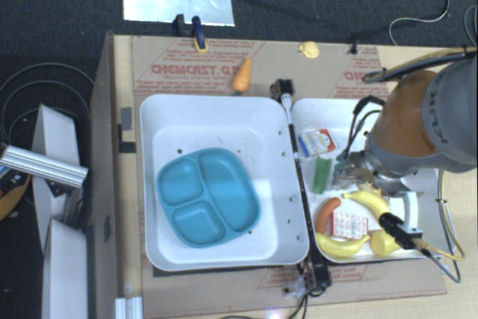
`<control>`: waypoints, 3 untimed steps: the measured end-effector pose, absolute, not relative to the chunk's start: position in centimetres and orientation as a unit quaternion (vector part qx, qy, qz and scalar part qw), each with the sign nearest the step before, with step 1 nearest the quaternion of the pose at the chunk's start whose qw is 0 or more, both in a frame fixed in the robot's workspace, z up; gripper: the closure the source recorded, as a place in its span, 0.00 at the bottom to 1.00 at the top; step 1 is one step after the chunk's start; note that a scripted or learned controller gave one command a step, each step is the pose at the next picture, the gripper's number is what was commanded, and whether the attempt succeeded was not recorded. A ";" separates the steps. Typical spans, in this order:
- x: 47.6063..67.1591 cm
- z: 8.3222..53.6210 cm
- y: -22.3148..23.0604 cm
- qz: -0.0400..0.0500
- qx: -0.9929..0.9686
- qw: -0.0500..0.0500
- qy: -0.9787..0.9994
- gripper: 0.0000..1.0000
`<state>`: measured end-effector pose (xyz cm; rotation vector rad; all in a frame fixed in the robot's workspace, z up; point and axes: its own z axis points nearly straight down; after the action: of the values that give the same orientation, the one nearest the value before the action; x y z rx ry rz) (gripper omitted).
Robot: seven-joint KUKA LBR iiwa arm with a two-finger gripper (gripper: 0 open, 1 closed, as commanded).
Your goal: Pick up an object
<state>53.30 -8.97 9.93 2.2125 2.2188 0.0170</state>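
Note:
The right bin point(340, 113) holds several items. A small white, red and blue packet point(316, 140) lies near its back left, with a green stick-like piece point(323, 174) just in front of it. Closer to the front lie an orange-red sausage shape point(326, 213), a small white and red box point(349, 224), a banana point(342, 247), a second banana point(371, 199) and a yellow fruit point(383, 241). My gripper point(349, 172) is low in this bin, right of the green piece and behind the bananas; the wrist hides its tip.
The left bin point(224, 110) carries a blue divided plate point(208, 195). An orange carrot-like toy point(241, 75) and a yellow lump point(309, 50) rest on the cardboard behind the bins. The arm's bulk point(426, 119) covers the right bin's right side.

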 end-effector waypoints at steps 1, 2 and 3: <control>49.9 24.5 -7.4 0.005 0.705 0.006 0.709 1.00; 49.8 23.7 -7.4 0.001 0.706 0.001 0.708 0.00; 52.4 10.4 -8.8 -0.002 0.707 -0.002 0.707 0.00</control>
<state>52.44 -8.80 10.38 2.2237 2.2248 -0.0056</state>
